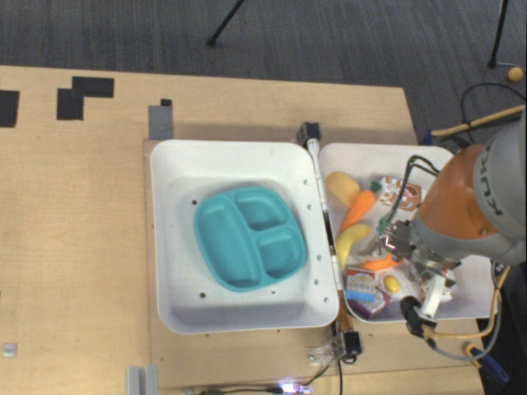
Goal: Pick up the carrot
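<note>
The carrot (357, 208) is orange with a green top and lies slanted in the left half of the right bin (469, 303), between a yellow potato-like item (342, 186) and a banana (352, 239). My gripper (390, 243) hangs low over the middle of that bin, just right of the carrot's lower tip and apart from it. A second, smaller orange piece (379, 263) lies right under the gripper's near side. The grey and orange wrist hides the bin's right half.
The left bin (177, 220) holds a teal divided plate (247, 237). The right bin also holds a snack packet (401, 192), a colourful wrapper (366, 293) and a small yellow item (391, 284). The bins' shared wall (325, 220) runs close to the carrot's left.
</note>
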You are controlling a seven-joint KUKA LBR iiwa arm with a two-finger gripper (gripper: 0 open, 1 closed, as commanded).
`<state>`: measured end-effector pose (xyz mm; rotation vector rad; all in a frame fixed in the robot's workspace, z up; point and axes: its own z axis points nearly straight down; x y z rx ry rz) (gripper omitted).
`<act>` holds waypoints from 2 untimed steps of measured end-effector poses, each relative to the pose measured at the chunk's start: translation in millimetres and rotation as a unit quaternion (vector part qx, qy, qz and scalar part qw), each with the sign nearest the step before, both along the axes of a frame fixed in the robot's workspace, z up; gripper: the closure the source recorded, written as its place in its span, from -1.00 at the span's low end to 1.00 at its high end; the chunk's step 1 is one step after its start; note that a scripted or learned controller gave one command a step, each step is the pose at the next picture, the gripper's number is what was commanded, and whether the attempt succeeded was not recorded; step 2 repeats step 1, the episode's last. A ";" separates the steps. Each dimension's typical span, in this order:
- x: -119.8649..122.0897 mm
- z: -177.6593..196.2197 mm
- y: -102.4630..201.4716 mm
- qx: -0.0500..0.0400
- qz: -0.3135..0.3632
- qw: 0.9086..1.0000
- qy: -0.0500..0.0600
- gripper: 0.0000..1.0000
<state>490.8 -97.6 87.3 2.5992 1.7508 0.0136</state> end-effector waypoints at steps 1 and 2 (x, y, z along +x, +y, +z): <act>3.1 11.6 0.4 0.000 0.001 1.000 -0.003 1.00; 3.1 11.6 0.4 0.000 0.001 1.000 -0.003 1.00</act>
